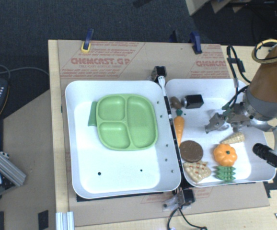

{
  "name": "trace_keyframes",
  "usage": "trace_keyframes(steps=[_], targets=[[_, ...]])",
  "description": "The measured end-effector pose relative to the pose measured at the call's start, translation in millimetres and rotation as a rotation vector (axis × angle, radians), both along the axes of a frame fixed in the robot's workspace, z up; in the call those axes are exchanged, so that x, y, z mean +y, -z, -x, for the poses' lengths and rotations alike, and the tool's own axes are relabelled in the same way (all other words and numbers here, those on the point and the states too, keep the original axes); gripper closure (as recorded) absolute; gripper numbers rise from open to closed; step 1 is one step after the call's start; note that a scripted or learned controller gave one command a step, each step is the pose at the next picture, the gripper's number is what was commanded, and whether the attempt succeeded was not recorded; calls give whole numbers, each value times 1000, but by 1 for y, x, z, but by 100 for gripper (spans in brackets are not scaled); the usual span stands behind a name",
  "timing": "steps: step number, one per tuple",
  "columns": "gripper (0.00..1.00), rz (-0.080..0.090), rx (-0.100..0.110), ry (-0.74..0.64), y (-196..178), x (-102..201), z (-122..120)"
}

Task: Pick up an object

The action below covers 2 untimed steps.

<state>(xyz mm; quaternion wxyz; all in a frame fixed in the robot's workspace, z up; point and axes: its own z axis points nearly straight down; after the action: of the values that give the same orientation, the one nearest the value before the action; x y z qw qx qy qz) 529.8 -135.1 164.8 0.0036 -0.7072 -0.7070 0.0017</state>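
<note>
My gripper (218, 123) hangs over the middle of the right bin (210, 87), on the grey arm with its orange band (271, 80) coming in from the right. Nothing shows held in it. Below it lie a pale wedge (233, 139) and an orange pumpkin (225, 154). A carrot (178, 128), a brown round disc (191, 151) and a waffle-patterned slice (198, 170) lie along the bin's left side. A black block (193, 100) sits at the back, left of the gripper. A green leafy piece (225, 173) lies at the front.
The left bin (81, 147) holds a green divided plate (126, 121). A small brown item (176, 102) sits beside the black block. Cables (234, 63) run along the right bin's far edge. A black part (268, 155) of the arm juts over the bin's right rim.
</note>
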Motion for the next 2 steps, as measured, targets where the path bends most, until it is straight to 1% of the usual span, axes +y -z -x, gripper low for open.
trace_keyframes(steps=[1, 2], targets=[[0, 0, -1, -1, 59, 6, -7], [0, 1, -3, -1, 82, 7, -6]])
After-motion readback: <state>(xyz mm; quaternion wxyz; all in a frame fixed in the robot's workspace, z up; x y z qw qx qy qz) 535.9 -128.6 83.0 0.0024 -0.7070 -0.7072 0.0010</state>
